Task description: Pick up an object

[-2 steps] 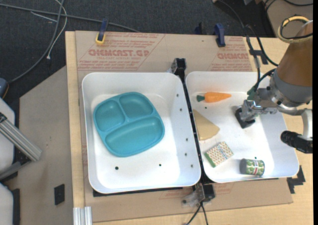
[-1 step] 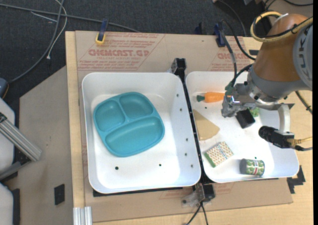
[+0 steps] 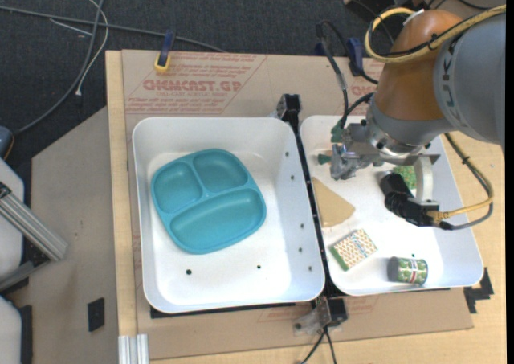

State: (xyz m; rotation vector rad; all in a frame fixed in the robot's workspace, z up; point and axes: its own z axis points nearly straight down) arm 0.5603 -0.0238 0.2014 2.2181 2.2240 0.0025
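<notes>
My gripper (image 3: 345, 163) hangs low over the upper left part of the right bin (image 3: 458, 262), under the grey arm with its orange band. Just below it lies a tan wedge-shaped piece (image 3: 331, 202). A small patterned box (image 3: 354, 248) rests nearer the front. A grey and green can (image 3: 408, 270) lies on its side at the front right. A green item (image 3: 407, 174) is partly hidden under the wrist. Whether anything sits in the gripper is hidden by its body.
The left bin (image 3: 161, 274) holds a blue divided plate (image 3: 209, 199). A black clamp (image 3: 288, 105) stands at the back where the bins meet. A black cable connector (image 3: 404, 200) with a yellow cable trails over the right bin.
</notes>
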